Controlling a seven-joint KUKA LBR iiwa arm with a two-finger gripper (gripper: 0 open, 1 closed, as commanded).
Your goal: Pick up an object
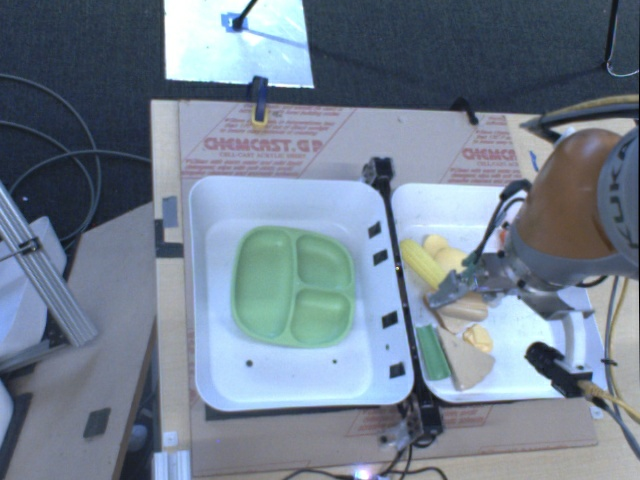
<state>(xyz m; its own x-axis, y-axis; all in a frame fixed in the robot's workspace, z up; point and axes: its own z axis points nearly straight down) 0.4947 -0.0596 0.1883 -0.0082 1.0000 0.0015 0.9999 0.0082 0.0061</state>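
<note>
Cables and a black clip (420,423) sit at the bench's front edge, right below the seam between the 2 white bins. Left bin (215,368) holds 1 green divided plate (294,286) with 3 compartments, lying flat near the bin's middle. Right bin (520,383) holds the toy food, clustered along its left side: yellow corn cob (420,261) near the divider, another yellow piece (446,251) just behind it, touching or nearly so. Tan rounded piece (462,313) sits under the gripper (447,293); looks like bread, can't be sure. Small yellow piece (480,339) just in front of that. Tan wedge (468,367) at the front, beside a green stick-shaped piece (431,351) lying along the divider.

Grey arm with orange band (565,198) comes in from the right, wrist low over the right bin. Gripper tip points left and down, over the tan rounded piece and just right of the corn cob. Fingers' spread: cannot tell, too small and blurred against the food. Nothing visibly clamped between them.

Black clips (378,230) line the divider. Brown cardboard sheet (300,138) with red printing lies under both bins. Blue-yellow clamp (259,103) at its back edge.
</note>
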